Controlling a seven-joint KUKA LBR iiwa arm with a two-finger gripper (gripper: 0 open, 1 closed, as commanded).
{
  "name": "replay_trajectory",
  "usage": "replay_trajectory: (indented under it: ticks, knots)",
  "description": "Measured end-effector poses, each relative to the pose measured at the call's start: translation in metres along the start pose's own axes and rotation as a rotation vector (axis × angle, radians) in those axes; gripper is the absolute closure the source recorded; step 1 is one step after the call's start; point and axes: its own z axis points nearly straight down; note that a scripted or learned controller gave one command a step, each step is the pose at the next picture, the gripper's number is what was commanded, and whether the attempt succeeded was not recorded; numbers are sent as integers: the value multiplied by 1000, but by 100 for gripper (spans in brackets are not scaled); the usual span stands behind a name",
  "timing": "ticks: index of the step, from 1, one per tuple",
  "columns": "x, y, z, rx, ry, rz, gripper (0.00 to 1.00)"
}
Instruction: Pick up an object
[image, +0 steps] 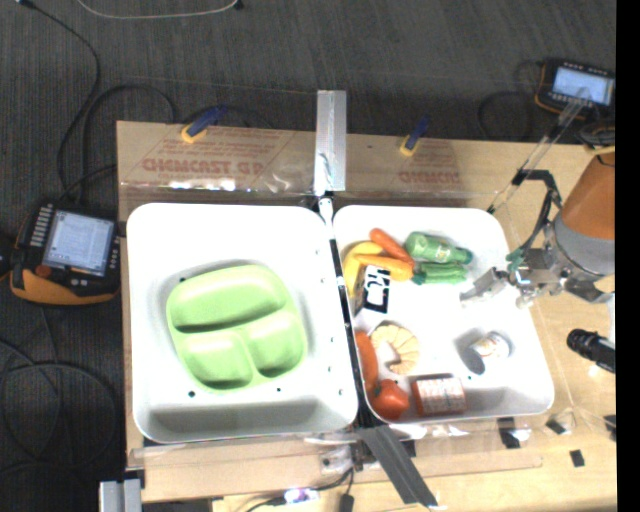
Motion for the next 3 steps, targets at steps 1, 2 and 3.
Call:
replay_trajectory:
  ticks: [1, 2, 3]
  knots:
    - [41, -28, 93, -12, -5, 25, 0]
    - [6, -42, 91, -22, 12, -51, 0]
    - [4, -54, 76, -1, -1, -336, 0]
